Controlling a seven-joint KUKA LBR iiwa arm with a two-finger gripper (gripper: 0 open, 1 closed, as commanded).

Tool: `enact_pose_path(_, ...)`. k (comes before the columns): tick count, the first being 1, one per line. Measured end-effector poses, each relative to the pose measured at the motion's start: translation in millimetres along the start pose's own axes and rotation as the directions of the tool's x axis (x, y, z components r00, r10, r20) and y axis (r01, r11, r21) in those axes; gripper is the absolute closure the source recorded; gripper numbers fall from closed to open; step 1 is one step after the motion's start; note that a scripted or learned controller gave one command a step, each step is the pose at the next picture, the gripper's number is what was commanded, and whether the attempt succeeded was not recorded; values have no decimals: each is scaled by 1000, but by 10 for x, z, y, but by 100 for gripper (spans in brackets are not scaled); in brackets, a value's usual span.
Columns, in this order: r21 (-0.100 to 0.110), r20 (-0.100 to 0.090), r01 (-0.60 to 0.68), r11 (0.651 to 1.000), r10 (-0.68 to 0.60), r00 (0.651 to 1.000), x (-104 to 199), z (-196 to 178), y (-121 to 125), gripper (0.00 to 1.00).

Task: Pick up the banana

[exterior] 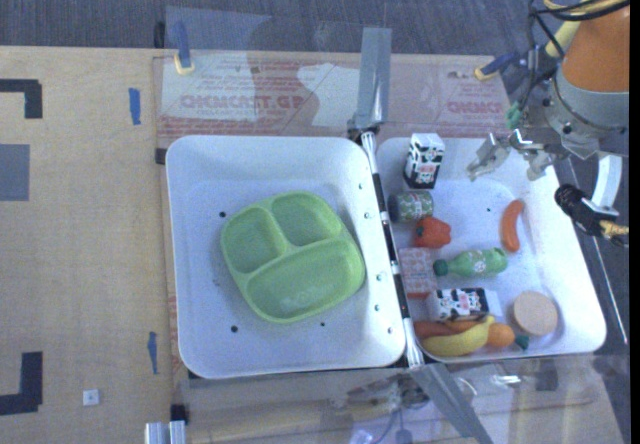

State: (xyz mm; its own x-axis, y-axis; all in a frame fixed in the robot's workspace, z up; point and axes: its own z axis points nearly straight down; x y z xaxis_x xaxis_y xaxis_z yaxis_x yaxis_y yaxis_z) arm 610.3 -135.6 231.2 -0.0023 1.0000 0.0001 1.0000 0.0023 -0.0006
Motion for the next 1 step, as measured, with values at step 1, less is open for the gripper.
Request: enact_pose_path(1,2,0,-451,892,451,892,351,965,-197,0)
